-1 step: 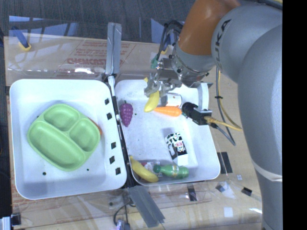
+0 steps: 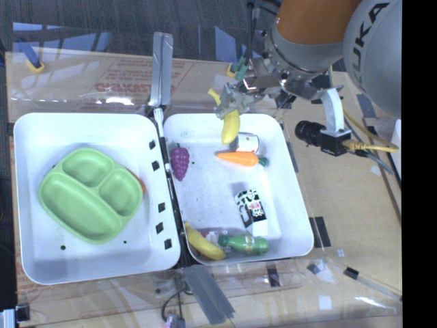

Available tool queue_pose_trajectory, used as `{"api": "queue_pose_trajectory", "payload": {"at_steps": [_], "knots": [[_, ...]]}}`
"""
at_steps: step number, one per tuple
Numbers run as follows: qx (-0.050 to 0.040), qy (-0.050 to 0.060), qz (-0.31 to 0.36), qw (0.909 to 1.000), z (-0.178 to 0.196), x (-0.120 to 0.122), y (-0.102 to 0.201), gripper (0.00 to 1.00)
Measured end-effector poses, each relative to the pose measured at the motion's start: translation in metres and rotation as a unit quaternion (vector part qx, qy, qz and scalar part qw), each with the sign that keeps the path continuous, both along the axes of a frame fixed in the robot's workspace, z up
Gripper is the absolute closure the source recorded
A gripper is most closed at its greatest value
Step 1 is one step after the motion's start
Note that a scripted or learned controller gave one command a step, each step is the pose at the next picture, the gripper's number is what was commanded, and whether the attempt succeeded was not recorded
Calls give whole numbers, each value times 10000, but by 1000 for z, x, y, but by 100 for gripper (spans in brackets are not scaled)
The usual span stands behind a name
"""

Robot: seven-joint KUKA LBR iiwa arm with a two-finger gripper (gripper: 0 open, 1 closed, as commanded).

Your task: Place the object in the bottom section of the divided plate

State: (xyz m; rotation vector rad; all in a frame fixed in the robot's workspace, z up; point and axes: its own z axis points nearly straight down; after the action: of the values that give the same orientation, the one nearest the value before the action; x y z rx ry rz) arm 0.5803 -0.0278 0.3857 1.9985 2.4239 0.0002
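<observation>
My gripper [image 2: 231, 109] hangs over the back edge of the right bin [image 2: 295, 203], shut on a small yellow banana [image 2: 231, 127] that dangles from its fingers above the bin floor. The green divided plate [image 2: 89, 193] lies in the left bin [image 2: 41, 251], far to the left of the gripper. Its long section faces the front left, and two smaller sections sit at the back right.
In the right bin lie a purple grape bunch [image 2: 179, 161], an orange carrot [image 2: 237, 158], a small white object [image 2: 248, 142], a black and white packet [image 2: 252, 207], a green bottle [image 2: 244, 243] and a second yellow banana [image 2: 203, 244]. A metal divider [image 2: 161, 74] stands between the bins.
</observation>
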Motion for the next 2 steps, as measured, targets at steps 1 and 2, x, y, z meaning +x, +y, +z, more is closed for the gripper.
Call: {"api": "queue_pose_trajectory", "payload": {"at_steps": [1, 2], "knots": [[0, 1, 2, 10000, 0, 0, 0, 0], [-2, 3, 38, 10000, 10, 1, 2, 100]]}}
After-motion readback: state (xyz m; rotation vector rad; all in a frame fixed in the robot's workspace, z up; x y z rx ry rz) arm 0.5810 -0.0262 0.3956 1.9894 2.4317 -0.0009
